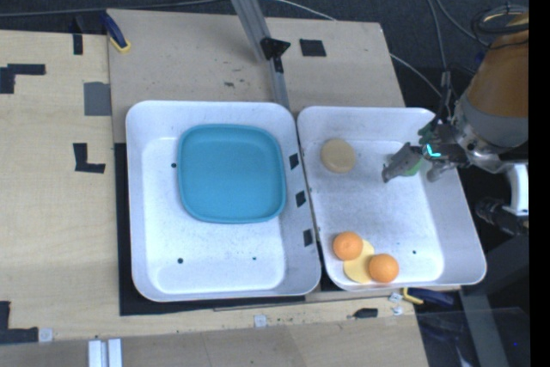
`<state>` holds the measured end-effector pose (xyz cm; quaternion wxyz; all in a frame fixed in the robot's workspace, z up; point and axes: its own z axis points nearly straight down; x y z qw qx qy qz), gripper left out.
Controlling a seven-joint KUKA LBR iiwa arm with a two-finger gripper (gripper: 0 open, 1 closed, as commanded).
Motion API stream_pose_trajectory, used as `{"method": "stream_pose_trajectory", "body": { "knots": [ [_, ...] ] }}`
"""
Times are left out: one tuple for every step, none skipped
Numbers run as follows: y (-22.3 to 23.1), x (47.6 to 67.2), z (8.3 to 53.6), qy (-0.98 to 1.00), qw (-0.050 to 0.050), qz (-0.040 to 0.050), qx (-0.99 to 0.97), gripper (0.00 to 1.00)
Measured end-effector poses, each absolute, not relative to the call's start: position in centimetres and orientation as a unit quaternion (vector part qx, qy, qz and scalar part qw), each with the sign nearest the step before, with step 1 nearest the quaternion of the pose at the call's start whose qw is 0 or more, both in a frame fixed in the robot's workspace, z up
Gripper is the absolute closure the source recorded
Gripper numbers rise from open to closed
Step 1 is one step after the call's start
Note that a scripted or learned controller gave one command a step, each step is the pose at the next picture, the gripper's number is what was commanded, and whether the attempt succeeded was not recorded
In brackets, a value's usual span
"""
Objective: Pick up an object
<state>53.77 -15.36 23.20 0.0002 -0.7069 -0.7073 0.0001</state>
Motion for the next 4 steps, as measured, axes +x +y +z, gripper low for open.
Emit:
{"method": "stream_pose_trajectory", "body": {
  "knots": [
    [-15.4, 53.8, 23.2, -0.707, 0.000, 0.0001, -0.707, 0.00],
    [-15.1, 53.7, 18.9, -0.707, 0.002, 0.0012, -0.707, 0.00],
    [-14.9, 53.6, 12.6, -0.707, 0.003, 0.0019, -0.707, 0.00],
    [-14.9, 53.6, 8.9, -0.707, -0.001, -0.0001, -0.707, 0.00]
  ]
}}
